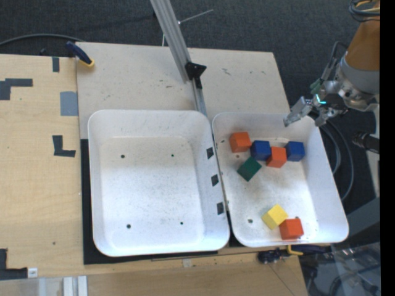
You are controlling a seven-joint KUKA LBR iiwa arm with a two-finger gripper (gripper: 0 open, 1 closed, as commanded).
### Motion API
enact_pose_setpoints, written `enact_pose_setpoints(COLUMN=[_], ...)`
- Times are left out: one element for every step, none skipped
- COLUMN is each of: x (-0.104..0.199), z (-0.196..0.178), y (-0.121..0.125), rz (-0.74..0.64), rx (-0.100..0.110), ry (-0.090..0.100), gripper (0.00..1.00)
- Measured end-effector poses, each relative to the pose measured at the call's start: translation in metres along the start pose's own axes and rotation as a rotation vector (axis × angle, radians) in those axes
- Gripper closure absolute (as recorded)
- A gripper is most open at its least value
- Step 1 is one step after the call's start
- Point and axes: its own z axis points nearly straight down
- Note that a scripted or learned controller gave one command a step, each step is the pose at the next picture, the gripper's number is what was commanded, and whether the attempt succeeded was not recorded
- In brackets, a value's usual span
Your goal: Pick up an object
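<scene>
I see the right bin holding seven small cubes, which I judge light, rigid and smooth-sided: take one across flat opposite faces. The orange cube at the cluster's left edge looks most accessible. My gripper hangs over the bin's far right corner; whether it is clenched I cannot tell.

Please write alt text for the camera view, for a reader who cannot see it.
The robot's hand hovers at the right bin's upper right rim; seven small blocks lie in that bin: three orange, two blue, one green, one yellow. The left bin sits beside it.
</scene>
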Motion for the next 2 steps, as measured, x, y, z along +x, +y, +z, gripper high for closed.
enact_pose_setpoints(x=[0.000,-0.009], z=[-0.003,0.051], y=[0.001,0.004], rz=[-0.001,0.000], rx=[-0.005,0.000], ry=[-0.002,-0.001], gripper=[0.00,0.00])
